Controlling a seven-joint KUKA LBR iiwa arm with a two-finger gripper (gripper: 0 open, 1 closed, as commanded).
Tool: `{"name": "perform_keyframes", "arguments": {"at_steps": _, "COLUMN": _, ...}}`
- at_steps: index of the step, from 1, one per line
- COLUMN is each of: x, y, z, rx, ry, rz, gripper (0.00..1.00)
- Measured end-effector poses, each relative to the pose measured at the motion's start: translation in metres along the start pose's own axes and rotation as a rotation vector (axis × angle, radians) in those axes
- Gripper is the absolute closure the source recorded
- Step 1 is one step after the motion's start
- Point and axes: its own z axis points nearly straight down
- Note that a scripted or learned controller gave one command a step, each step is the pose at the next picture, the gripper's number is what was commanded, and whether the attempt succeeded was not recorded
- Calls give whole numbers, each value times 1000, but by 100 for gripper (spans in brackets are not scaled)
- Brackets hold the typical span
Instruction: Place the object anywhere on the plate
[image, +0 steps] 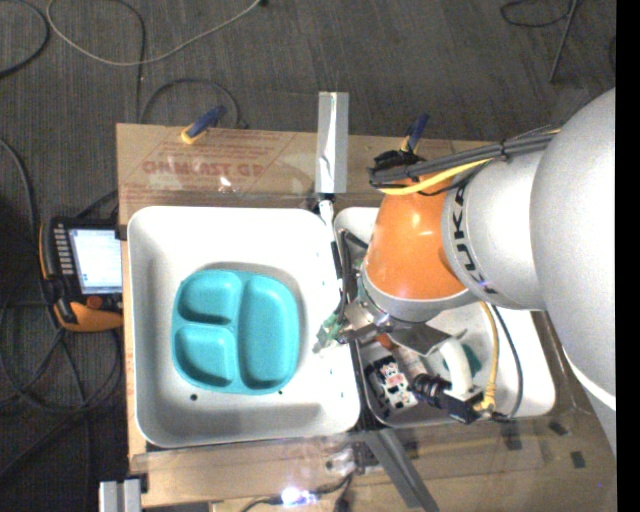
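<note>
Arm (520, 220), grey with orange band, nearest the lens, covering much of the right bin (535, 395). Handheld pendant (85, 265), left of the bench. Left bin (140, 300), white, holding the teal plate (240, 328), three compartments, nothing on it. Small green piece (328, 332) at the wall between the bins, just beside the gripper (372, 338); whether it is the object, or gripped, cannot be told; gripper state likewise hidden beneath the wrist. Risk, as a judgement: a loose or absent hold drops the piece short, onto the bin floor beside the plate

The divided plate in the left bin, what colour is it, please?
Turquoise; the plate shows plainly in the camera view.
</note>
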Motion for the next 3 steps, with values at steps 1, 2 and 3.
{"name": "perform_keyframes", "arguments": {"at_steps": 1, "x": 16, "y": 6, "z": -11, "rx": 0, "ry": 1, "rz": 145, "gripper": 100}}
{"name": "perform_keyframes", "arguments": {"at_steps": 2, "x": 41, "y": 20, "z": 68, "rx": -18, "ry": -5, "rz": -515, "gripper": 100}}
{"name": "perform_keyframes", "arguments": {"at_steps": 3, "x": 51, "y": 31, "z": 85, "rx": -28, "ry": -22, "rz": -846, "gripper": 100}}
